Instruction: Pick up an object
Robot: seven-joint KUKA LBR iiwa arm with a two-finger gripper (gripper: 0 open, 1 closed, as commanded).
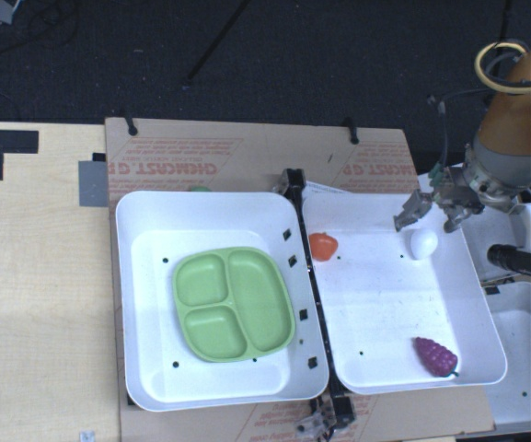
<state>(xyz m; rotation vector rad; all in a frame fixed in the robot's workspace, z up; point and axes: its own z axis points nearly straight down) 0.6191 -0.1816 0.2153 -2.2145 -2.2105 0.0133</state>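
Observation:
My gripper (433, 217) hangs over the far right corner of the right bin (385, 376), its two fingers spread apart and open with nothing between them. A small white ball (422, 244) lies on the bin floor just below and in front of the fingertips, apart from them. An orange piece (323, 245) rests near the bin's far left wall. A purple bunch of grapes (436, 356) sits near the front right corner.
The left bin (145, 247) holds a green divided plate (233, 302). A black clamp strip (304, 284) runs between the two bins. The grey arm with its orange band (504, 127) comes in from the upper right.

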